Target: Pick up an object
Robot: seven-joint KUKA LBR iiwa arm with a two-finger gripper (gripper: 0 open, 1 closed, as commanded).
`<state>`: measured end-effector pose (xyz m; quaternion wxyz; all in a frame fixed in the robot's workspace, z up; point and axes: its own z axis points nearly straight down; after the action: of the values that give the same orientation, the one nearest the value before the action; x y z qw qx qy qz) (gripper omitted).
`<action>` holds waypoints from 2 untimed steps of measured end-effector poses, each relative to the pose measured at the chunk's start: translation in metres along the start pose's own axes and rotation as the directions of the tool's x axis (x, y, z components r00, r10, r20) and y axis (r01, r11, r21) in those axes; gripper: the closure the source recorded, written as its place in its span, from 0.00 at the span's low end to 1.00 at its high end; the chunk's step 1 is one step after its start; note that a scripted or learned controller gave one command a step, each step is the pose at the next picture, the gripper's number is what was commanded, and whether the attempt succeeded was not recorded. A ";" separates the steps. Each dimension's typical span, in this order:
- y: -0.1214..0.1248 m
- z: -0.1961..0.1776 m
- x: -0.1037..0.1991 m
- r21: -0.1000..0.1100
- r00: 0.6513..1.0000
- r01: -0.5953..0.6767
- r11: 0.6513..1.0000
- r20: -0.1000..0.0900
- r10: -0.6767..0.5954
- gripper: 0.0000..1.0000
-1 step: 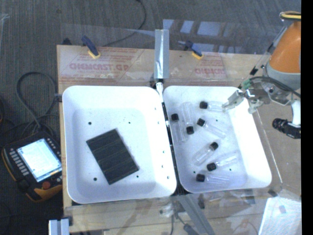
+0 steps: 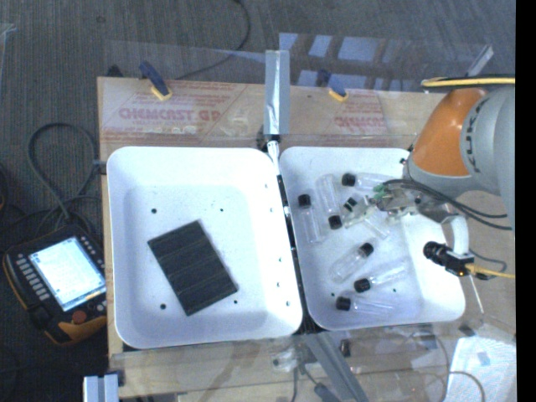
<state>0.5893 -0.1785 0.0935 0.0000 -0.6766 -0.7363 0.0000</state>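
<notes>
The bench (image 2: 193,111) carries two white bins side by side. The left bin (image 2: 134,182) has a dark ribbed slab (image 2: 192,266) lying at a slant on its floor. The right bin (image 2: 435,296) holds a scatter of clear vials with black caps (image 2: 350,262), spread from its upper middle down to its lower edge. The arm (image 2: 469,136), grey with its orange band, reaches in from the right over that bin's upper right corner. The tool (image 2: 378,201) sits low among the upper vials, right beside one or touching it. Whether it is open or closed, I cannot tell.
</notes>
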 end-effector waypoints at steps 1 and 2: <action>-0.028 0.003 0.058 -0.011 0.999 0.048 0.999 0.006 -0.048 0.00; -0.026 -0.007 0.058 -0.016 0.999 0.047 0.999 0.006 -0.047 1.00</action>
<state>0.5587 -0.1230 0.1008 -0.0076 -0.6591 -0.7520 -0.0042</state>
